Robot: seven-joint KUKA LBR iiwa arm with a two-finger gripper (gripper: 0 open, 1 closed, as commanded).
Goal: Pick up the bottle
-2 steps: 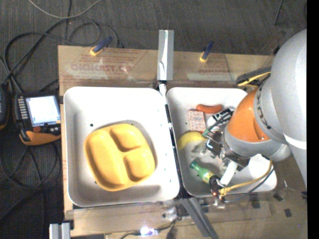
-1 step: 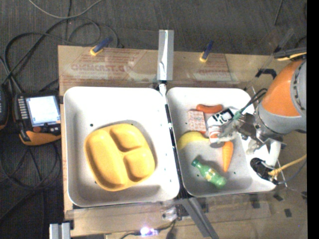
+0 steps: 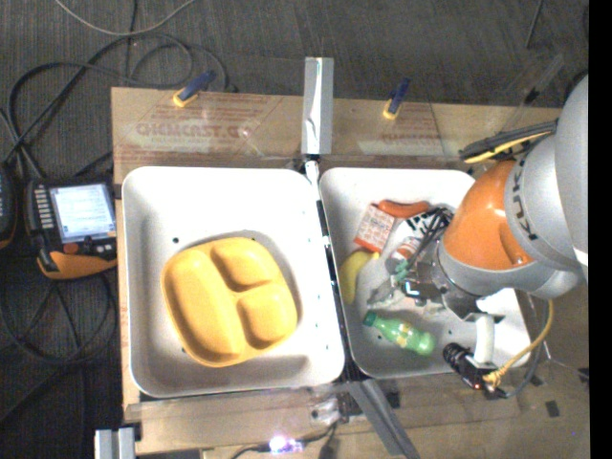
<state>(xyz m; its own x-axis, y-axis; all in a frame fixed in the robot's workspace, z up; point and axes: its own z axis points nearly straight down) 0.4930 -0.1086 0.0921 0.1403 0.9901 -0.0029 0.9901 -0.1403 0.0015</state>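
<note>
Tool (image 3: 402, 280) hangs just above the green bottle (image 3: 400, 333); its spread cannot be told.

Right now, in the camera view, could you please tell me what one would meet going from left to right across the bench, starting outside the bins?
Handheld screen unit with orange grip → yellow plastic three-compartment tray in the left white bin → yellow banana-like fruit → green plastic bottle lying on its side → grey arm with orange band.
</note>
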